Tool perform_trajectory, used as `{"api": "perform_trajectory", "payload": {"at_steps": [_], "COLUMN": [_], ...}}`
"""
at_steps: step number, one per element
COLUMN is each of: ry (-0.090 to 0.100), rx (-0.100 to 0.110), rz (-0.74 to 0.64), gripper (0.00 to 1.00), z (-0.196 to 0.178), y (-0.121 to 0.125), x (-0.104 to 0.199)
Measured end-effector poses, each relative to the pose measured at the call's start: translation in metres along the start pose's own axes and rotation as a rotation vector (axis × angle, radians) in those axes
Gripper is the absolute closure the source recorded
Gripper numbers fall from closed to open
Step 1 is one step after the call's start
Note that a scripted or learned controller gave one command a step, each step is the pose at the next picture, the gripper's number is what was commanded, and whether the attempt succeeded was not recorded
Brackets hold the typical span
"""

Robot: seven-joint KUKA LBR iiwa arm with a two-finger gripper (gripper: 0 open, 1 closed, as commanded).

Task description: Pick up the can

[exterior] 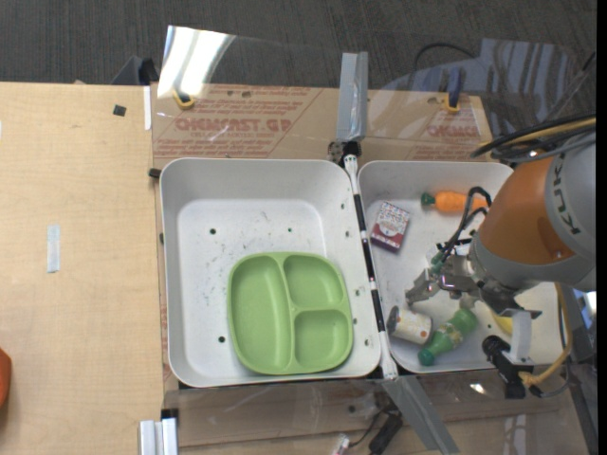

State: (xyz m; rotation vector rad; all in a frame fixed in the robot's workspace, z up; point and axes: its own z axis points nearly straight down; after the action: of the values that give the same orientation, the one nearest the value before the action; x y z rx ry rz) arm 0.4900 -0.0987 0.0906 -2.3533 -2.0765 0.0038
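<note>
Near the front of the right bin (432, 171), the can (410, 326) lies on its side, a small pale cylinder with one darker end turned toward the divider between the bins. A green bottle (449, 336) lies just beside it on the right, touching or nearly so, and the hand (432, 285) hangs close above and slightly behind the can, its metal fingers (420, 290) angled down toward it; whether they are spread or pressed together cannot be told from this slant, and nothing shows between them. A small red-and-white box (390, 227) lies farther back, and an orange carrot-like toy (453, 200) lies near the rear wall. The left bin (190, 282) holds a green divided plate (289, 312). As a judgement, the can looks light and rigid, with a smooth curved wall likely to slip or roll away if pressed off centre. The safest hold seems to be across its round body near mid-length, fingers on either side of its width, taking care that the neighbouring bottle does not block one finger.
</note>
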Motion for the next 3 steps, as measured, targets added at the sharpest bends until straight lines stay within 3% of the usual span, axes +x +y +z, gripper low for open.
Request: {"api": "perform_trajectory", "payload": {"at_steps": [1,2,3], "ry": [-0.001,-0.002,0.001], "rx": [-0.001,-0.002,0.012], "rz": [0.066,0.034,0.088], "gripper": [0.00,0.00,0.00], "z": [0.000,-0.001,0.000], "y": [0.030,0.088,0.124], "x": [-0.038,-0.059,-0.060]}}
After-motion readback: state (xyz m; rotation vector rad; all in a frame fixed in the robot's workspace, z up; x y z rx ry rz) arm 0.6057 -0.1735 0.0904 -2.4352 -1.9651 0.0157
